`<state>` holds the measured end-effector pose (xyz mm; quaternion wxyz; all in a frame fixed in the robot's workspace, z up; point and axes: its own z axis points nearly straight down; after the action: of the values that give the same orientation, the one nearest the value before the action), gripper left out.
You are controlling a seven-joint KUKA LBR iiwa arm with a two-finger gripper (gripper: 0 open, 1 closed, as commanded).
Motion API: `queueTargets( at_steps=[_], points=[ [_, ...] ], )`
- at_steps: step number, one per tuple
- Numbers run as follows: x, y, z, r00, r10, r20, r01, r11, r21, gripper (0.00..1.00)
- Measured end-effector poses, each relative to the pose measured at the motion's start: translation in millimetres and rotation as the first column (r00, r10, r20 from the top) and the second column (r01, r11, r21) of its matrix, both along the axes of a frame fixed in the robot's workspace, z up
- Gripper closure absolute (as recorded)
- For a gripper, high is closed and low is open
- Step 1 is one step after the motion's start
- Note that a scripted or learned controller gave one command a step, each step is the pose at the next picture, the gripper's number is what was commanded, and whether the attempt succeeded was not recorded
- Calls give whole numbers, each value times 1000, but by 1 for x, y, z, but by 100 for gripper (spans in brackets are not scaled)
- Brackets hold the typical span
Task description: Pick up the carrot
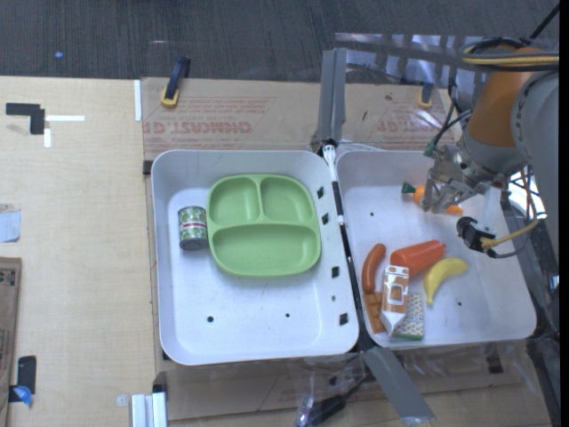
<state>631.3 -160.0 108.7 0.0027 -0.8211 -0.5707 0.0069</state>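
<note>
Carrot (414, 192) is in the right bin (391, 169), far half, well apart from the cluster nearer the front: sausage (374, 267), red pepper (416, 255), banana (443, 277), carton (396, 290). It lies roughly left-right, with the green stub at the left end. Orange shows on both sides of the pincer (441, 201), which sits right over the carrot's middle.

Pincer state: can't tell from this angle whether it's clenched or released, or whether it has the carrot at all.

Handling guess:
- Looks like a toy carrot: light, rigid, won't crush.
- The skin is probably smooth plastic, and the tapered round body will tend to roll or squirt out towards the thin end.
- Grip across the thick middle, square to the long axis, not near the tip or the stub.
- The bin floor is slick, so an off-centre close will likely just shove it sideways.
</note>
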Motion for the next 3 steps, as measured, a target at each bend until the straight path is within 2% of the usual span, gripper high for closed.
queueTargets(
  at_steps=[1,2,3],
  points=[
    [0,0,0,1000,0,0,0,1000,0,0],
    [0,0,7,1000,2,-3,-2,1000,-1,100],
    [0,0,7,1000,2,-3,-2,1000,-1,0]
  ],
)
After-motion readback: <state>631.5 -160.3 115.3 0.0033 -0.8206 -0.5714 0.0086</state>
